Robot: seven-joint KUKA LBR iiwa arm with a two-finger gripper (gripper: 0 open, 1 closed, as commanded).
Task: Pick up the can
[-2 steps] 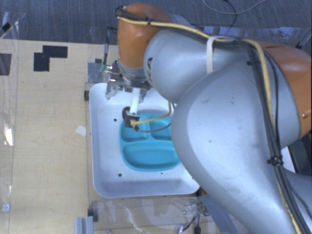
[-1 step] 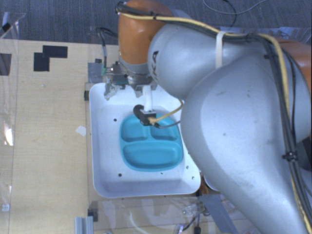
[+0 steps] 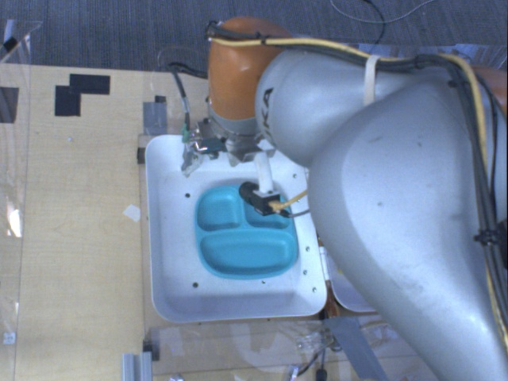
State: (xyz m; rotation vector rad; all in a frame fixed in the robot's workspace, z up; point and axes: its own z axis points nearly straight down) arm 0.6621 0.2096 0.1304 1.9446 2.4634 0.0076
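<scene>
Blue divided tray (image 3: 246, 244) lay at the centre of the left white bin (image 3: 167, 236). Jaws hung at its twelve o'clock, their opening impossible to tell. The can was hidden; pickup seemingly not yet achieved.

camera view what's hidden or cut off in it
Right bin: camera view, almost wholly covered by the arm; contents cannot be told.
Left bin: camera view, far rim behind the tool and wrist.
Blue tray: camera view, far right corner covered by the wrist.
</scene>
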